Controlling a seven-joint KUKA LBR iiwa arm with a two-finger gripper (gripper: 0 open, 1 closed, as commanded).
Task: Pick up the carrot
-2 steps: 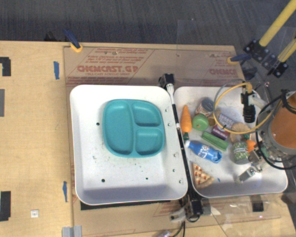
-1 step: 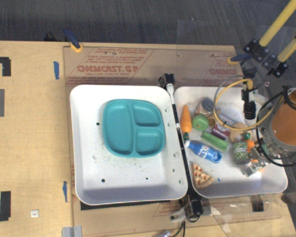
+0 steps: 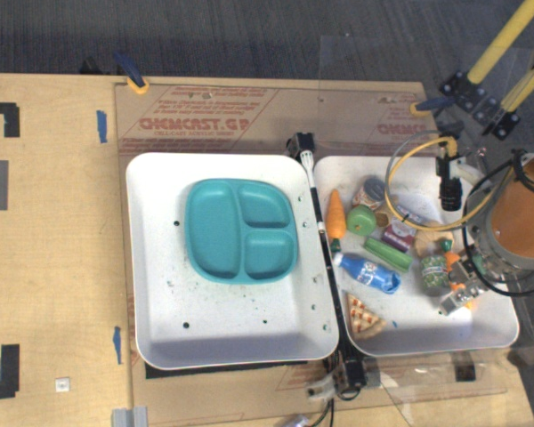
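- Gripper (image 3: 452, 290) at right side of right bin (image 3: 498, 327), low over the bin floor, amid cables and wrist hardware; finger state not readable at this angle (cannot tell whether apart or together).
- Nothing visibly held between the fingers; a green crumpled item (image 3: 432, 274) just beside the gripper, contact not discernible.
- Orange band of the arm (image 3: 521, 216) at far right, above the bin's right rim.
- Carrot (image 3: 336, 214) lying at left edge of right bin, just beside the black divider (image 3: 319, 229) between the bins, long axis roughly along the divider; well apart from the gripper.
- Near the carrot: green round piece (image 3: 362, 221), green cylinder (image 3: 388, 254), blue bottle (image 3: 370, 273) (lying on its side), pizza-slice toy (image 3: 363, 315) toward the bin's near-left corner.
- Left bin (image 3: 160, 318) bearing a teal divided plate (image 3: 242, 230), three compartments.
- Both bins on a cardboard sheet (image 3: 205, 114) with red print, on a light wooden bench (image 3: 44, 238); blue tape tabs at the sheet's edges.
- Dark carpet (image 3: 249, 16) beyond the bench; yellow rods (image 3: 516, 25) at upper right.
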